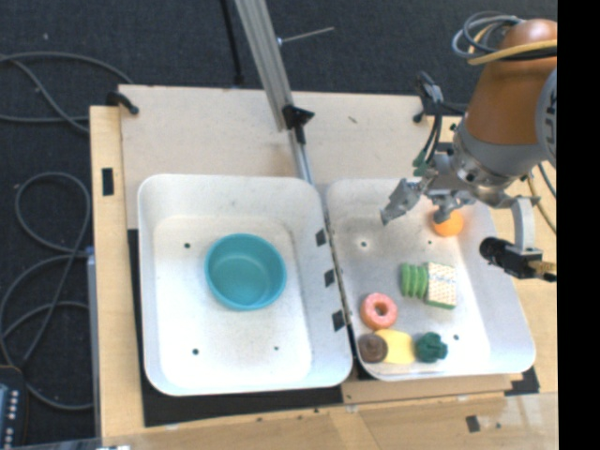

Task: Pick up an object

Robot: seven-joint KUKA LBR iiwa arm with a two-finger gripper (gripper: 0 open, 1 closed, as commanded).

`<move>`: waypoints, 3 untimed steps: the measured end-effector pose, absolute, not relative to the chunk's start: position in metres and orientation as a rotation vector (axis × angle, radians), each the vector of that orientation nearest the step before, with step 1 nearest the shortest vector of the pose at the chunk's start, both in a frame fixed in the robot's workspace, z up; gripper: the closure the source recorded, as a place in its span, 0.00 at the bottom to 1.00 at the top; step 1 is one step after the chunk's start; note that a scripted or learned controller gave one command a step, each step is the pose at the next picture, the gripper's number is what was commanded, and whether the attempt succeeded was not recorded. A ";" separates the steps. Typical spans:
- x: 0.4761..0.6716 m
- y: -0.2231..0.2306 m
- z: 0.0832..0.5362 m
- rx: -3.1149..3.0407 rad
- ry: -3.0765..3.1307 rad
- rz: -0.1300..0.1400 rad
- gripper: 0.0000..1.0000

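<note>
End effector (pixel 424 200): we log it above the right bin (pixel 497 345), grip state unreadable, beside a round orange ball (pixel 448 223); glossy teal bowl (pixel 246 270) opposite.

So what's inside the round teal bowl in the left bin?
Nothing shows inside the round teal plastic bowl; its smooth teal bottom is in plain sight, uncovered. It sits alone in the shallow white left bin, far from the claw over the right bin.
</note>
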State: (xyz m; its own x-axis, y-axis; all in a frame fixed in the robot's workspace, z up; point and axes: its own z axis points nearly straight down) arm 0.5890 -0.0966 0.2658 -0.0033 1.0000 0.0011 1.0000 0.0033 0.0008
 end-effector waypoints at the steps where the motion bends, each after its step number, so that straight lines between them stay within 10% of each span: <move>1: 0.589 -0.097 0.266 -2.219 -2.224 -0.003 0.00; 3: 0.587 -0.099 0.165 -2.223 -2.218 0.008 0.00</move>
State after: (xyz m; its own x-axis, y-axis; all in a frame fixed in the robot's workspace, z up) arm 0.5868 -0.0988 0.1652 0.0020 1.0000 -0.0027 1.0000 -0.0020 -0.0045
